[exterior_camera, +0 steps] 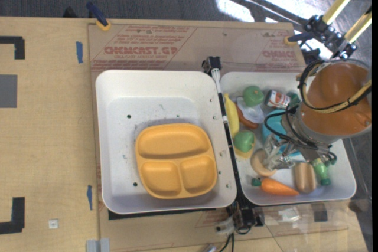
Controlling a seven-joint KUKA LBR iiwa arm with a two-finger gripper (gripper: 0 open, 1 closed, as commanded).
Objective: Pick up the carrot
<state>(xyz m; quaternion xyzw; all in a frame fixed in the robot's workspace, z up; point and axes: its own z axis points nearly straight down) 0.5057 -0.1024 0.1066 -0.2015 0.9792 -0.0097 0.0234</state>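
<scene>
Arm [331, 97] over right bin [348, 189] — jaws hidden

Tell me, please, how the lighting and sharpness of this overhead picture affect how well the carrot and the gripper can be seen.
In the camera view, bright sunlit streaks glare across the dark floor at top right; the bins are evenly lit, with soft shadows; the carrot reads clearly near the right bin's front edge; the gripper is cluttered and slightly blurred under the orange band, so its fingers are hard to make out.
</scene>
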